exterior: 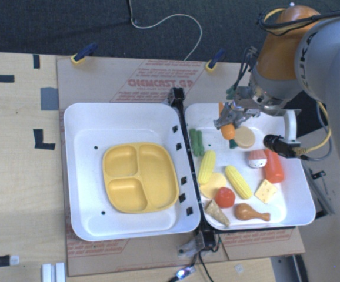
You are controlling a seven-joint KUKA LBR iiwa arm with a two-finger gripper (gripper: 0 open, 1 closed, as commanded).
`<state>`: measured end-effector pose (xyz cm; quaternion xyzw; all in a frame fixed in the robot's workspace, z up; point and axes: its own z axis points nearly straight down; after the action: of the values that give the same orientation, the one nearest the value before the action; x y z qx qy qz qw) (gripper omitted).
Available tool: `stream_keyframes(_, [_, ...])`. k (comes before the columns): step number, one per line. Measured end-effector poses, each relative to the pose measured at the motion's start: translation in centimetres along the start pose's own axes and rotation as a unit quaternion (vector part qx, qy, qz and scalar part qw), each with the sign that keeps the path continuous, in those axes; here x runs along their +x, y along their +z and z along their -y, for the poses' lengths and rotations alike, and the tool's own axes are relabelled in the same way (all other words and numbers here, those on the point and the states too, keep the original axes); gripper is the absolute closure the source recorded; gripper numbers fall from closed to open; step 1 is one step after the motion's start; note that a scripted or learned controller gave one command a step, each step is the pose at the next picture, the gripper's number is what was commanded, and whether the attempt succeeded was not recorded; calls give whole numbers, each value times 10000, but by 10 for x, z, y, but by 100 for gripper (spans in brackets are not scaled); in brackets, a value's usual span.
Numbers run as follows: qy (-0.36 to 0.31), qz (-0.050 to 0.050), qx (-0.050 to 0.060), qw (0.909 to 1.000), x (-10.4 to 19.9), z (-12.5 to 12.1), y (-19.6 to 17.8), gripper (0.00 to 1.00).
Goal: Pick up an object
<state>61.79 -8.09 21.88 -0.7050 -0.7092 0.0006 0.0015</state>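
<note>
**Desk:** What does the frame show?

**Photographer:** A grey and orange arm reaches over the right bin (309, 211), its gripper (233, 118) hanging low above the far end of a heap of toy food. Just under the fingers sits a small orange piece (228, 131), touching a tan round piece (244, 138). That orange piece looks the likeliest target.

**Desk:** How would it handle?

**Photographer:** By its look it is hollow plastic: light, stiff, smooth, and apt to squirt out of a poor pinch. Nothing fragile. I would take it across its narrow middle, from the side away from the tan piece, so the fingers do not push both at once.

**Desk:** And the fingers?

**Photographer:** They seem parted a little, with dark tips splayed over the orange piece, though the view is too coarse to say so firmly. I cannot tell whether they touch it; nothing is plainly held between them.

**Desk:** Anything else?

**Photographer:** Two corn cobs (238, 181), a tomato (225, 197) and a drumstick (250, 212) lie nearer the camera. The left bin (79, 157) holds a yellow divided plate (139, 177).
</note>
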Motion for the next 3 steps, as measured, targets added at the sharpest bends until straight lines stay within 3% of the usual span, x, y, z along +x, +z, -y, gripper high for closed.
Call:
stream_keyframes(1, [-8, -5, -6, 10000, 58, 7, -12, 100])
stream_keyframes(2, [-3, 1, 2, 10000, 112, 12, 0, 100])
stream_keyframes(3, [23, 8, -11, 10000, 95, 5, -12, 100])
